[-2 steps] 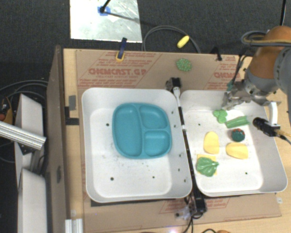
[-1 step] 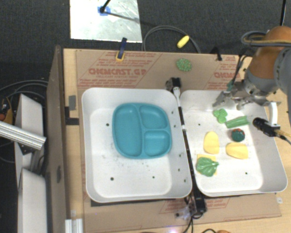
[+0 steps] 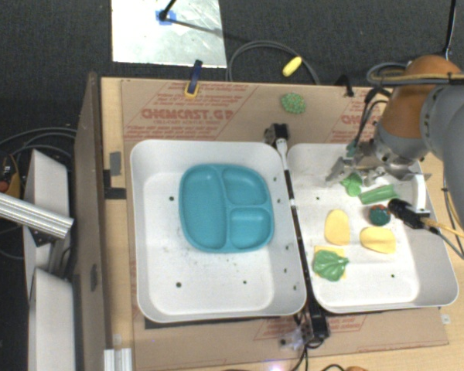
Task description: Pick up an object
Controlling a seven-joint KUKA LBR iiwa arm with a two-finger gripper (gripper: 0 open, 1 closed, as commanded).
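Since the gripper sits low over the right bin at its 11 o'clock corner, touching green pieces, best bet imo: centre on the long green piece before lifting, approach square across its width. Can't tell if the gripper is spread or pinching anything. Piece's long axis runs approx 8-to-2 o'clock. Yellow pieces lie near, toward 6.

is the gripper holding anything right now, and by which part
It cannot be told. The gripper is down in the right bin right at a green object, but the arm hides whether anything sits between its fingers.
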